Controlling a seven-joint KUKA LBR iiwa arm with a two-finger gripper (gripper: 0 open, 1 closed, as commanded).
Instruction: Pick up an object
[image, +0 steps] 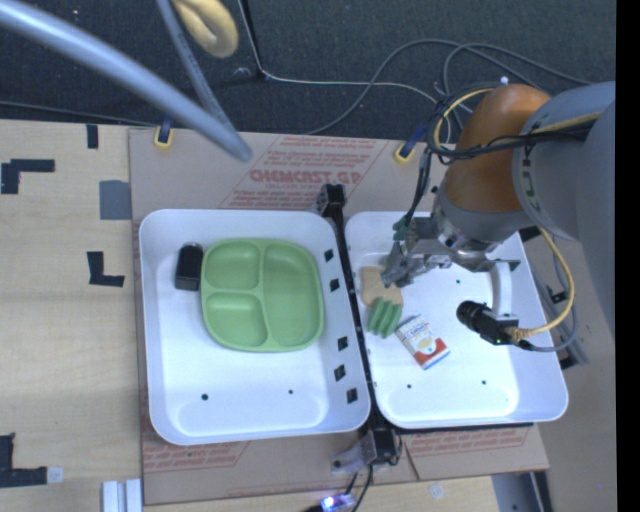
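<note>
So we've got the two white bins on the bench, and we'll use the black divider (345, 290) between them as our landmark for everything.

Biggest thing first: the left bin (180, 400), on the far side of the divider from the arm, holds a green sectioned plate (264, 295) sitting close to the divider, plus a small black block (188, 267) touching the plate's outer edge, well away from the divider.

The right bin (480, 400) is where the action is. Just beside the divider there's a tan lump (376, 285), a green ribbed thing (384, 318) touching it on the near side, and a small white-and-red packet (422, 341) a bit further out from the divider.

The tool (405, 262) is down over the tan lump, right by the divider. We honestly can't tell how wide it's spread or whether it's got anything; the wrist blocks that.

Handling-wise, our guess is the tan lump and the green piece are light toy-food type items, probably squishy or at least a bit giving, so they shouldn't be fragile. The ribs on the green one ought to give decent grip across its narrow width. The packet looks flat and slick, so we'd expect it to be the trickiest. Being this near the divider could crowd a grab too.
</note>
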